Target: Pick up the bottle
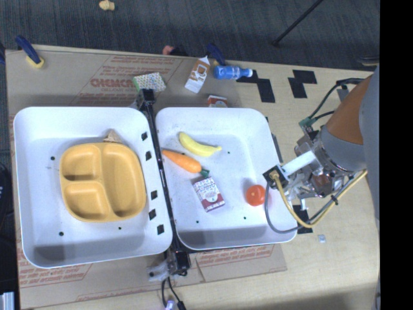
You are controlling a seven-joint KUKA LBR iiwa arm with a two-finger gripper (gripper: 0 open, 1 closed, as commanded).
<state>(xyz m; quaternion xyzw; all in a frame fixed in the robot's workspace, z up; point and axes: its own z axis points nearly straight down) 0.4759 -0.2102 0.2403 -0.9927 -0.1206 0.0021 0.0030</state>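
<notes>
A small blue bottle (227, 73) lies on its side on the bench, beyond the far edge of the right bin (258, 118). My gripper (298, 187) hangs over the right rim of that bin, far from the bottle and close to a red tomato (255, 195). Cables and wrist parts cover its tip, and nothing shows in its grasp.
The right bin holds a banana (199, 146), a carrot (182, 161), a red carton (208, 193) and the tomato. A yellow divided plate (102, 181) sits in the left bin (32, 128). Next to the bottle lie a small carton (197, 75) and a green packet (150, 81).
</notes>
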